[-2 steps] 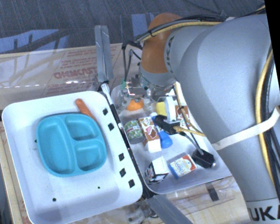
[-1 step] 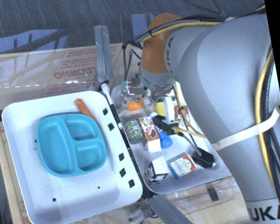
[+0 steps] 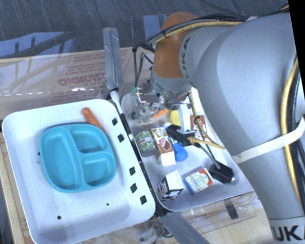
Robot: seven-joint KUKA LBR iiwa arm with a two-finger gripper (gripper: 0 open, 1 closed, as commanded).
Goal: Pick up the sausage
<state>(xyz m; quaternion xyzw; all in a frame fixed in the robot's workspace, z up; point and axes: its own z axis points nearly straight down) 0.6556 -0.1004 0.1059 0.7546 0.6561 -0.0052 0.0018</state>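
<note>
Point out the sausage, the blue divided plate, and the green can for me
sausage (image 3: 91, 117): camera view, middle of its orange length, left bin beside the plate's upper right edge.
blue divided plate (image 3: 78, 155): camera view, central ridge between compartments.
green can (image 3: 144, 142): camera view, its label side, right bin.

The big grey arm (image 3: 242, 102) covers much of the right bin (image 3: 212, 195) and is cut off at the bottom edge. The claw (image 3: 148, 103) is too small and blurry to tell apart. The sausage (image 3: 91, 118) is partly behind the blue tray (image 3: 78, 156).
</note>
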